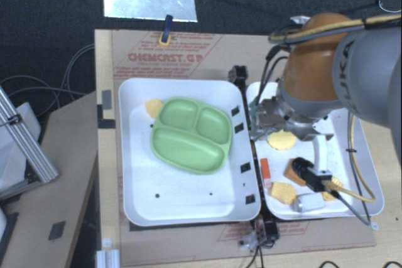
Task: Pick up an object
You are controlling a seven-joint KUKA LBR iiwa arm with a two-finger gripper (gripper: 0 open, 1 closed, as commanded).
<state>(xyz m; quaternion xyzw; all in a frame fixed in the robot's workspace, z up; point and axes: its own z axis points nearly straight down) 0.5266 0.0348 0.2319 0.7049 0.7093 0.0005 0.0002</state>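
My gripper (274, 124) hangs low over the left part of the right bin (363, 163), under the grey and orange wrist. Just below it lies a round yellow piece (281, 140). Nearer the front are a small red stick (264, 167), an orange-brown piece (293, 171), a yellow cracker-like square (282, 193) and a pale grey block (308, 202). I see nothing held by the gripper.
The left bin (135, 154) holds a green divided plate (191, 134) with a small yellow thing (152, 108) at its upper left edge. A black divider (246, 135) with clips runs between the bins. A cardboard sheet lies under both.
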